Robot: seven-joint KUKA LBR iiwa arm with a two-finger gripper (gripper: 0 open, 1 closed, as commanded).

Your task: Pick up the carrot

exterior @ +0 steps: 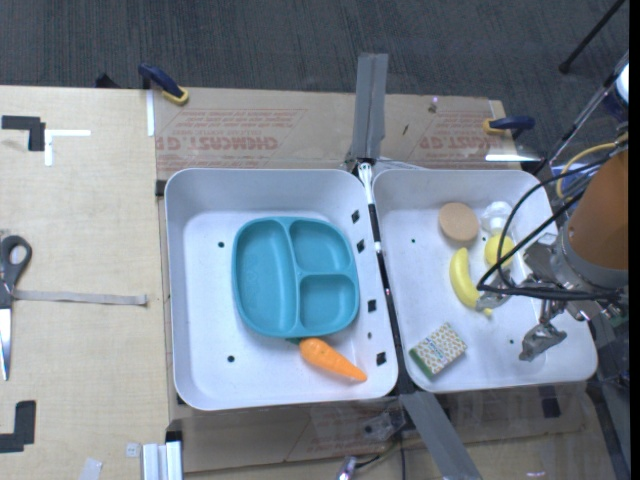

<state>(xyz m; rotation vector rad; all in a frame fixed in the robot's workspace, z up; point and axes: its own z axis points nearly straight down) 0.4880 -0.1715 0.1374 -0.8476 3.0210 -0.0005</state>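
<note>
2 white bins sit side by side on the table (80, 218). Left bin (195, 268): a teal divided plate (296, 276) with 3 compartments lies near the centre; the carrot (332, 360) lies flat on the bin floor at 6 o'clock of the plate, its thick end just touching or nearly touching the plate rim, tip pointing toward 4 o'clock, close to the bin's near wall. Right bin (420, 298): a round tan disc (459, 222) at about 12 o'clock; a banana (463, 279) just below it, curved, lying flat; a white item (497, 214) beside the disc at 3 o'clock, too blurred to name; a small patterned box (438, 351) with a green edge at 7 o'clock of the bin. The pincer (541, 341) hangs over the right bin's 4 o'clock corner, well apart from the carrot, with black cables running across above it; nothing seen between its fingers, and whether they stand wide or narrow cannot be told. Scissors (12, 268) lie at the table's 9 o'clock edge.
</note>
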